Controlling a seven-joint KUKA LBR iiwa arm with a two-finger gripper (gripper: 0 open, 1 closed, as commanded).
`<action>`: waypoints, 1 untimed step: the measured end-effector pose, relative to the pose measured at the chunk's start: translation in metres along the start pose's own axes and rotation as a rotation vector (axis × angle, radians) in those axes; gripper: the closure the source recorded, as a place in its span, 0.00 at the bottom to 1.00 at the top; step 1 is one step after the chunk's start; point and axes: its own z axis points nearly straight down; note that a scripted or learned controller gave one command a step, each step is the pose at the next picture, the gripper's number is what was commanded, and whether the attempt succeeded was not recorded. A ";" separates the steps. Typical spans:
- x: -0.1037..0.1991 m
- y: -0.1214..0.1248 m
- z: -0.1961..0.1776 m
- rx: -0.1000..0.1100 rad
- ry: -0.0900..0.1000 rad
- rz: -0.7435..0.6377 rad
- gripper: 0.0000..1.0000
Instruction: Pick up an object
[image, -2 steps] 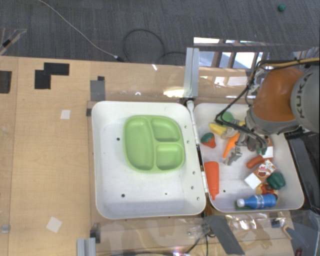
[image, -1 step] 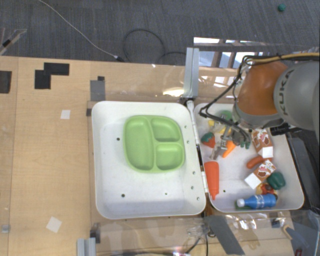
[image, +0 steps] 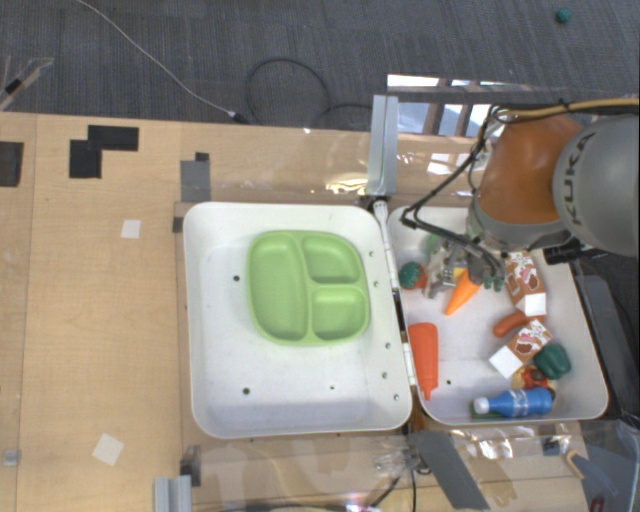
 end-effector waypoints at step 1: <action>0.000 0.000 0.000 0.000 0.001 -0.001 0.00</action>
